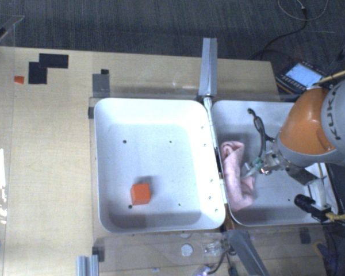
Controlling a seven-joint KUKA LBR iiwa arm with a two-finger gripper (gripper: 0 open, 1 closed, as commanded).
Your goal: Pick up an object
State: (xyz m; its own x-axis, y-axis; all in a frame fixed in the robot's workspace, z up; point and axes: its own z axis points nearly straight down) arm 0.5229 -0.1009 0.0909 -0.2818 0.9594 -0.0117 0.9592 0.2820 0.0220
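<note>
The gripper (254,170) hangs low in the right bin (276,211), touching a crumpled pink cloth (236,174); its grasp cannot be told. An orange block (141,194) sits in the left bin (155,119).

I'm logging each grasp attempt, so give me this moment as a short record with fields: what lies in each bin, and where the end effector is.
left bin: one orange block, near the front left
right bin: pink cloth, bunched along the left wall
end effector: low over the right bin, at the cloth's right edge
grasp state: cannot tell whether anything is held
arm: reaches in from the right, orange band above the wrist
</note>
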